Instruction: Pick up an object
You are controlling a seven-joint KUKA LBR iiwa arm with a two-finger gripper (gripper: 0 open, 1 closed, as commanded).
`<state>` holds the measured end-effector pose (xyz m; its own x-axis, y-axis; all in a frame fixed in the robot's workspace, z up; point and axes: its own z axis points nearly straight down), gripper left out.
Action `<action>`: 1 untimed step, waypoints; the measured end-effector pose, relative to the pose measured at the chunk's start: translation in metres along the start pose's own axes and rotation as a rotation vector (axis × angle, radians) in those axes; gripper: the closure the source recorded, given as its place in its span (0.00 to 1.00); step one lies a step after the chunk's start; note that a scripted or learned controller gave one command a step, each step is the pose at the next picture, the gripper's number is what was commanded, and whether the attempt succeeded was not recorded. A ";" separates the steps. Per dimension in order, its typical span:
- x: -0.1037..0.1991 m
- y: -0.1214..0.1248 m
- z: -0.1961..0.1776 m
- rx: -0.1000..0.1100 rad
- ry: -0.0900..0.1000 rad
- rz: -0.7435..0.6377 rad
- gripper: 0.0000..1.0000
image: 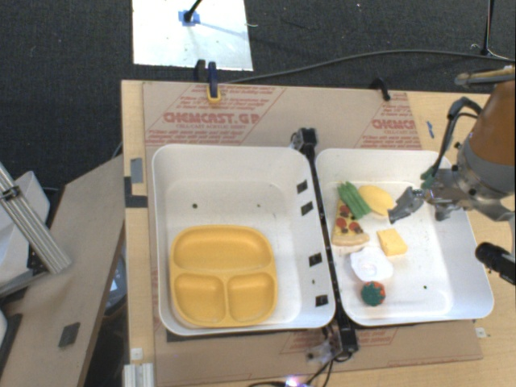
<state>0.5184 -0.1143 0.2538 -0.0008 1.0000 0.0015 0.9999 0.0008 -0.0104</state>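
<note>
Yellow banana-shaped toy (376,197) beside green beans (352,198), gripper (405,204) just right, grip state indiscernible, open floor toward right bin (451,297) front rim.

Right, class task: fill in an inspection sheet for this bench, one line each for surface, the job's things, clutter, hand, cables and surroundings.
Surface: bench with printed board, bearing left bin and right bin.
Job's things: in the right bin, pizza slice, green piece, yellow piece, cheese block, white piece, green-and-red ball.
Clutter: yellow divided tray in the left bin.
Hand: hand low over the right bin, beside the yellow piece; grip unclear.
Cables: black cable across the dark floor.
Surroundings: white sheet on the floor; blue clamp at the bench's far edge.
</note>
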 end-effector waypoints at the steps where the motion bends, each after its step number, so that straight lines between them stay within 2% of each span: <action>1: 0.000 0.002 -0.006 -0.012 -0.002 -0.003 0.00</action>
<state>0.5206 -0.1139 0.2598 -0.0036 1.0000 0.0000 1.0000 0.0036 0.0013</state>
